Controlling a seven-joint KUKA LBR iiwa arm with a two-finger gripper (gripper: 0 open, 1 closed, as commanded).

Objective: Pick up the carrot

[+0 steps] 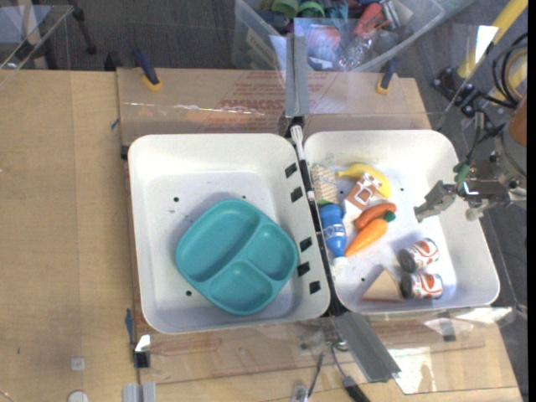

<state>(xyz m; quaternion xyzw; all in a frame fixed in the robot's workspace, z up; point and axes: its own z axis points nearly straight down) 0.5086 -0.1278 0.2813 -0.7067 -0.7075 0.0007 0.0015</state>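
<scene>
Wooden bench, clear tub of perhaps toys behind

No text, number or brand can be read with any certainty. Faint reddish lettering runs across the clear sheet taped to the counter behind the bins, but it is too washed out to make out. The two cans and the small carton in the right bin bear red-and-white markings, blurred beyond reading.
</scene>
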